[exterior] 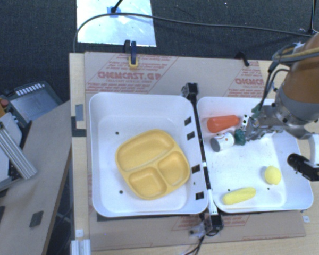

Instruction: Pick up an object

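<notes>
The right bin holds an orange carrot-like piece, a small white and grey can lying on its side, a yellow lemon and a long yellow piece. My gripper is low over the bin's upper middle, just right of the can and below the orange piece's right end. A small green thing sits right at the gripper's tip; whether it is held is unclear. The grey arm comes in from the right and hides the bin's upper right part.
The left bin holds a yellow divided plate. A black divider with clips runs between the bins. A cable hangs over the right bin's right rim.
</notes>
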`<state>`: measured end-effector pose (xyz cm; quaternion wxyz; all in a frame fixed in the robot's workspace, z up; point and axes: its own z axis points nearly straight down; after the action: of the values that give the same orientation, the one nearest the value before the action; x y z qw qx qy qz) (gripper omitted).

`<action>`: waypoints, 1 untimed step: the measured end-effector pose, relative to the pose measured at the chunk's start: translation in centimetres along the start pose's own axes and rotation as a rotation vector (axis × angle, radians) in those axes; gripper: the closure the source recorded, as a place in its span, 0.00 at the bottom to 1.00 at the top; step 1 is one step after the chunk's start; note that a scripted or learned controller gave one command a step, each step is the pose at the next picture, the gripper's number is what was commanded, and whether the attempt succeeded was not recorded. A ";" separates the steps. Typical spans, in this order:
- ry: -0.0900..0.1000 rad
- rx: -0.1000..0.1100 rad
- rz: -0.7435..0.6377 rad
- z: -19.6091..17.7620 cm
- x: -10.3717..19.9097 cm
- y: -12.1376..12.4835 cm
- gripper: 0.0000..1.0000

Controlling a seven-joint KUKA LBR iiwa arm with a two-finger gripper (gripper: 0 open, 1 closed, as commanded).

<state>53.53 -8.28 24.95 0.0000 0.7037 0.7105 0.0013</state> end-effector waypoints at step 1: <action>0.000 0.001 0.001 1.2 4.6 0.4 1.00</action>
<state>53.86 -3.65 23.76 -0.0005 0.7040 0.7102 0.0011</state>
